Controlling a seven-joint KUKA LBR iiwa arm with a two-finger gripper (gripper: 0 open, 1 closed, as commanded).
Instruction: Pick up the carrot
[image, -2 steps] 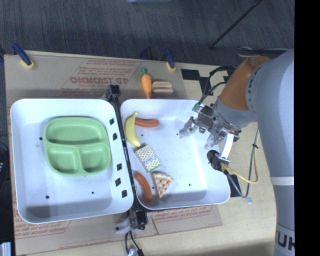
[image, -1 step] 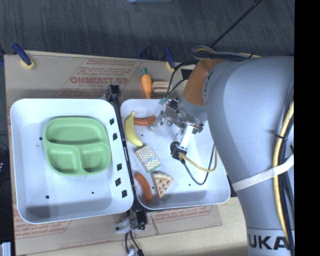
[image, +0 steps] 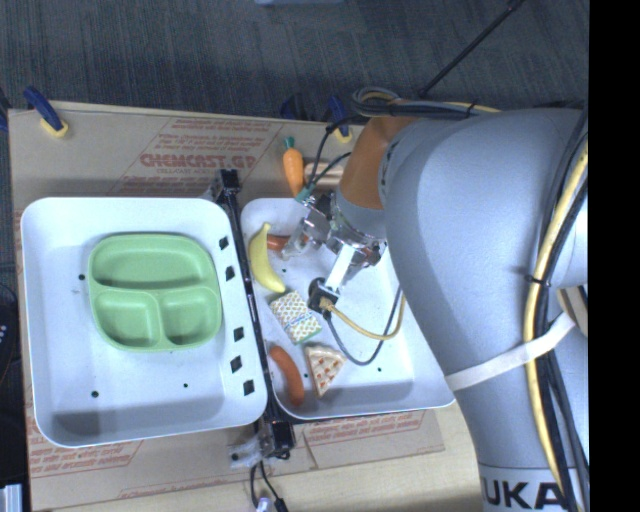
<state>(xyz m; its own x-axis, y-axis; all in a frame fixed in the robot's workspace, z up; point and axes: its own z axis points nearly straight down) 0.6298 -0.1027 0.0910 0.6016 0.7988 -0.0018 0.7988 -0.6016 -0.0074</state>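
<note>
the cardboard sheet (image: 205, 150) reads "chemcast gp"; the arm (image: 520, 300) shows "uka".

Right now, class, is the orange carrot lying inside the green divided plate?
No. The orange carrot lies at the right white bin's far rim, while the green divided plate sits in the left bin.

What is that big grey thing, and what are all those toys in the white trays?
The big grey thing is a robot arm. One camera looks down on it from above, and the arm reaches in from the right. At its end is a gripper, a little hand with two fingers. I cannot tell whether those fingers are open or shut.

Two white trays sit side by side on a bench. The left bin holds a green plate with three sections. The right bin holds toy food: a banana, a sausage, a pizza slice and a patterned block.

The robot is meant to pick up the carrot. It lies at the top edge of the right bin, just above the gripper.
</note>
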